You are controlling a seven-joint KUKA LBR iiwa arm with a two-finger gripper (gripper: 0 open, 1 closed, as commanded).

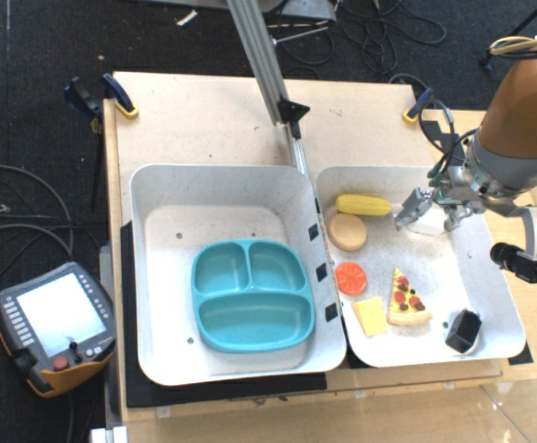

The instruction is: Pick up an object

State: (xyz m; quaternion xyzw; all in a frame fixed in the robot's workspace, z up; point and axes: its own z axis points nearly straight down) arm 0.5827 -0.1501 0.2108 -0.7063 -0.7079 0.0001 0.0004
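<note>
My gripper (432, 217) hangs over the back part of the right bin (490, 275), its fingers spread apart and open. Just left of it lies a yellow banana (363, 205). A tan round bun (348, 232) sits in front of the banana. Nearer the front are a red tomato slice (351, 277), a yellow cheese wedge (371, 317), a pizza slice (405, 298) and a black block (463, 330). A pale patch shows between the fingertips; I cannot tell whether it is an object or the bin floor.
The left bin (158, 247) holds a teal divided plate (250, 293). A slanted metal pole (264, 53) runs down to the wall between the bins. Clamps sit at the bench's back corners, and a teach pendant (52, 326) lies on the floor at left.
</note>
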